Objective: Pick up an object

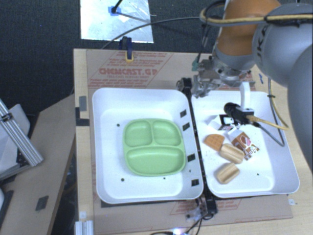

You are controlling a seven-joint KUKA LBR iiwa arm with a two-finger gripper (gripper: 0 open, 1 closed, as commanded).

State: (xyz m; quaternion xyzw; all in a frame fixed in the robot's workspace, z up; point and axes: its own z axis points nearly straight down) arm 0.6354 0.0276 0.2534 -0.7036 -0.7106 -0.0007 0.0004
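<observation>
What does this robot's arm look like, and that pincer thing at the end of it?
The arm is thick, smooth and rounded, mostly grey, with a glossy orange band above the wrist. A yellow cable loops around that band. The pincer at the tip is a small cluster of silvery-grey metal parts.

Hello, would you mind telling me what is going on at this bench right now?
A grey robot arm reaches in from the right, its pincer above the far left corner of the right bin. I see nothing in its grasp. A bread roll, a second roll, a round biscuit and a small packet lie in that bin. The left bin holds a green divided plate.
</observation>
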